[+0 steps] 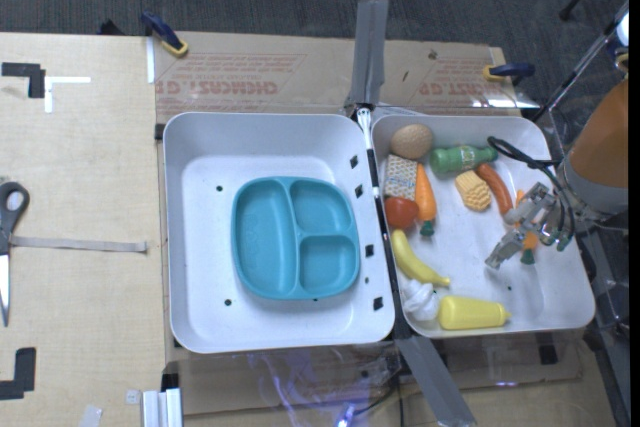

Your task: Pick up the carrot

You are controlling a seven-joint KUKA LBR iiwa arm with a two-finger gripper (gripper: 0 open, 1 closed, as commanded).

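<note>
The carrot (425, 194) is orange with a small green stem end pointing toward the front. It lies in the right bin (560, 300) near its left wall, between a tan textured block (401, 177) and a yellow corn piece (472, 191). My gripper (511, 258) hangs over the right part of that bin, well to the right of the carrot and slightly nearer the front. Its fingers stand apart, open, with nothing held between them.
The right bin also holds a brown round item (411, 139), green bottle (462, 156), red-orange pepper (495, 187), tomato (401, 212), banana (415, 260) and yellow bottle (472, 313). The left bin (190, 215) holds a teal divided plate (297, 237).
</note>
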